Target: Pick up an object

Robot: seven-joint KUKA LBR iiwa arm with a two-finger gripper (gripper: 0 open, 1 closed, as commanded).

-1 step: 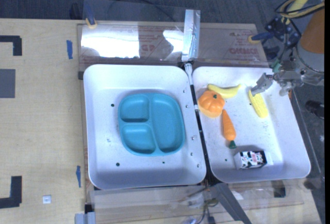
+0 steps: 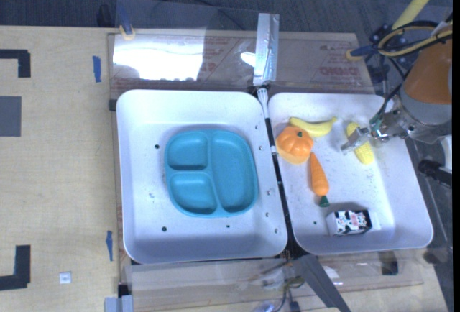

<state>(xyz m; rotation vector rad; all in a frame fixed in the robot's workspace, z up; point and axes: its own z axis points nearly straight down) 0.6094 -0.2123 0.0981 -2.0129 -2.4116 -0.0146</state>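
My gripper (image 2: 361, 136) reaches in from the right and hangs low over the right bin (image 2: 402, 231), in its upper right part. Directly under and beside it lies a small yellow object (image 2: 365, 153), partly covered by the gripper. Left of it lie a yellow banana (image 2: 313, 126) and an orange pumpkin-like toy (image 2: 295, 144), touching each other. An orange carrot (image 2: 318, 177) lies below them near the bin's middle. A small black-and-white box (image 2: 350, 221) sits near the front wall.
The left bin (image 2: 136, 217) holds a blue divided plate (image 2: 211, 171). A clear plastic sheet and a metal strip (image 2: 267, 47) stand behind the bins. Yellow and black cables (image 2: 402, 34) run at the upper right by the arm.
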